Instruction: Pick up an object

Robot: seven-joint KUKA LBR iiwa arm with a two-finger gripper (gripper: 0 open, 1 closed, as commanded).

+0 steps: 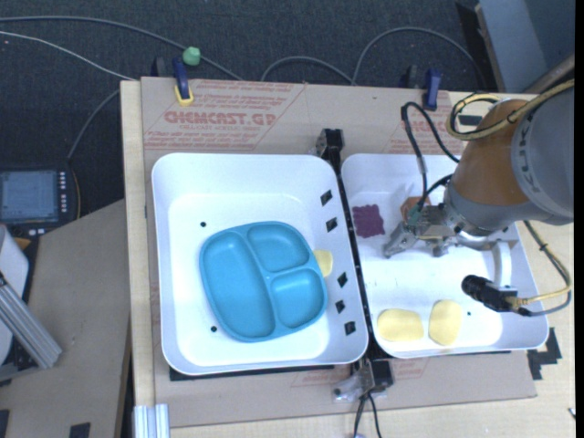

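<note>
Camera view, metal end effector [408, 241] fingers splayed apart, square maroon block [368, 220], glossy compartmented blue tray [263, 279].

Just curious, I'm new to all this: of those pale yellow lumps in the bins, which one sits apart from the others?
The small yellow piece in the left bin, tucked against the blue tray. The other two yellow lumps lie side by side in the right bin.

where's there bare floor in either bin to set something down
Left bin: a bare strip along the far wall above the blue tray, plus its left margin. Right bin: open floor between the purple block and the two yellow pieces. Crowded around the claw and along the near wall.
</note>
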